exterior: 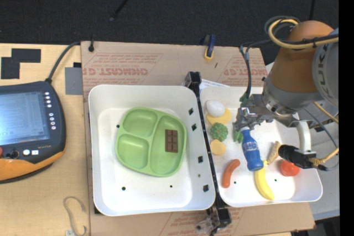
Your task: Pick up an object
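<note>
A cardboard-topped table [144, 63] carries two white bins. Nearest in the right bin [310, 193] lie a banana [263, 182] and sausage [230, 172]; beyond them a blue bottle [251, 149], its cap under the claw [243, 119]. I cannot tell the claw's state. A good pick would centre on the bottle's neck, clear of the broccoli [219, 131].

A divided plate [148, 142] lies in the left bin [105, 174]; a bottle [251, 150] in the right bin [310, 190].

A blue bottle [252, 150] lies tilted in the right bin [310, 193].
</note>
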